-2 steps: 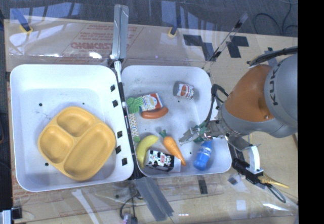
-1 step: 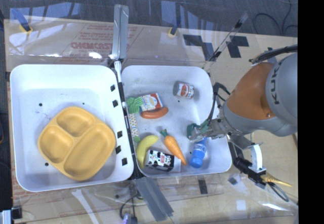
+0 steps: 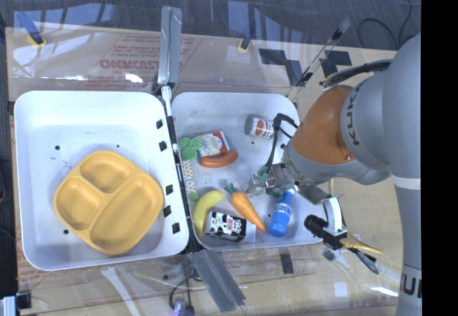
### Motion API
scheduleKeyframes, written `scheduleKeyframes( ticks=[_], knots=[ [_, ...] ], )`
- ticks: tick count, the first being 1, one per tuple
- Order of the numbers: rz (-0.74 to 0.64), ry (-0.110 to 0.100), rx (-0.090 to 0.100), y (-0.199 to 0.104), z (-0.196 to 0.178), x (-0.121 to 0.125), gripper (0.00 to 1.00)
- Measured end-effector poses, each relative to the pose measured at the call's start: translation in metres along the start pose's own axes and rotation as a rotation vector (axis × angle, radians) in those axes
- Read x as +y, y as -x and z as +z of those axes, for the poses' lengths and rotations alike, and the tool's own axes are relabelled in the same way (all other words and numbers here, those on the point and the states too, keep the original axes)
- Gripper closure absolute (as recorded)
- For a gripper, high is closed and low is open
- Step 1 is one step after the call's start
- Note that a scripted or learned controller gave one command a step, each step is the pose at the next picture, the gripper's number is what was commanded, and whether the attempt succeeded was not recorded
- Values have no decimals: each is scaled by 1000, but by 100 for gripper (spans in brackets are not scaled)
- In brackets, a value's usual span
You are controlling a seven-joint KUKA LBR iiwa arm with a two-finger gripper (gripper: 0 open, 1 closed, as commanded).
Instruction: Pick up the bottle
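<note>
A small blue bottle [image 3: 281,214] with a white label lies in the right bin [image 3: 215,104], close to its front right corner. Its cap end points toward the front, and an orange carrot [image 3: 247,210] lies just left of it. My gripper [image 3: 265,181] hangs low over the bin under the orange band of the arm, just behind and a little left of the bottle's upper end. I see nothing of the bottle between it.
The right bin also holds a small can [image 3: 260,126], a green juice box [image 3: 204,144], a sausage [image 3: 217,159], a banana [image 3: 203,206] and a black-and-white carton [image 3: 227,226]. A yellow divided plate [image 3: 107,200] lies in the left bin [image 3: 43,114].
</note>
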State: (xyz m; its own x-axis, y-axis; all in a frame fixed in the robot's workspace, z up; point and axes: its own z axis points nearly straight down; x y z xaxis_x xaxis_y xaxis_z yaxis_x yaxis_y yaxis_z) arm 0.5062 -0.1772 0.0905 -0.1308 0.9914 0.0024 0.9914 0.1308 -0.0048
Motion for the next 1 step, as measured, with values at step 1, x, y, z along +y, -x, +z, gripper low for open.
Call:
scheduleKeyframes(
  ticks=[1],
  knots=[
    [173,4,-1,-16,-134,1,100]
  ],
)
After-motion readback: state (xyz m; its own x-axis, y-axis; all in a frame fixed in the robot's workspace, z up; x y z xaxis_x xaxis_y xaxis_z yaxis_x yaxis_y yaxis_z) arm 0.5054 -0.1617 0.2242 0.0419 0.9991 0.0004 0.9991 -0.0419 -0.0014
